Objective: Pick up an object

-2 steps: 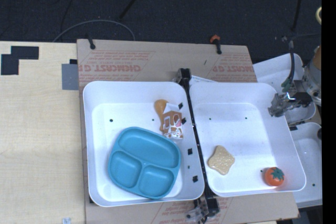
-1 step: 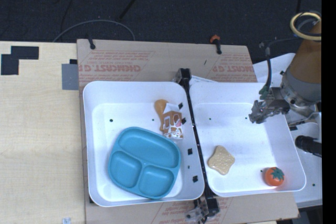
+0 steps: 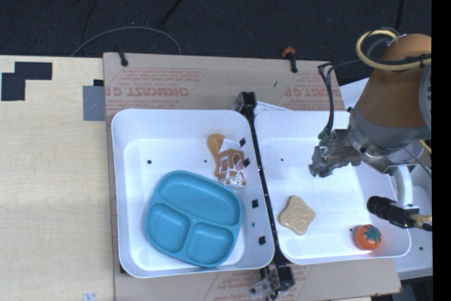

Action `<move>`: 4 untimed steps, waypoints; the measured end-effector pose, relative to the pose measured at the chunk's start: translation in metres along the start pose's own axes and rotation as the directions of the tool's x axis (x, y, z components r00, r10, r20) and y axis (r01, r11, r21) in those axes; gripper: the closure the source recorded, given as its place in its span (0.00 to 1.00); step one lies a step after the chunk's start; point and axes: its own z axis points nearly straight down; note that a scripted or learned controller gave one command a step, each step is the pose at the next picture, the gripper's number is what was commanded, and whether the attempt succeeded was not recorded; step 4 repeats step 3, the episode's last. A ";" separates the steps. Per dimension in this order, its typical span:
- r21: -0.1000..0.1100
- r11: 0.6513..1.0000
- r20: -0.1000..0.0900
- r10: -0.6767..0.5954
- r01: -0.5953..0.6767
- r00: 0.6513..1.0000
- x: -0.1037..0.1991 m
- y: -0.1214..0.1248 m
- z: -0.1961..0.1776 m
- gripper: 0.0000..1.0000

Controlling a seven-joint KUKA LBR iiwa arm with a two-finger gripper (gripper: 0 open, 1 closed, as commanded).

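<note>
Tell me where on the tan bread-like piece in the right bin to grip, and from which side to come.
Come straight down from above. The tan piece lies flat on the floor of the right bin, apart from the walls and from the orange fruit, so probably close across its narrower width, near the middle. The end effector is above the bin, further back.

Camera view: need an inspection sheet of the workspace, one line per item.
Surface: bench with left bin and right bin side by side on cardboard.
Job's things: blue divided tray, small printed packet and tan piece in left bin; beige sponge and orange tomato-like toy in right bin.
Clutter: nothing seen.
Grippers: gripper over right bin, above the sponge, holding nothing visible.
Cables: black cable along the arm; more on the dark floor.
Surroundings: dark floor beyond the bench.
</note>
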 end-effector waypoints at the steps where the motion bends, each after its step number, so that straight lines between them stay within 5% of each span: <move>1: 0.001 1.000 0.000 0.000 0.000 1.000 0.056 -0.019 0.009 1.00; 3: -0.003 1.000 0.001 -0.002 0.002 1.000 0.163 -0.038 0.006 1.00; 4: -0.003 1.000 0.001 -0.002 0.002 1.000 0.163 -0.038 0.006 1.00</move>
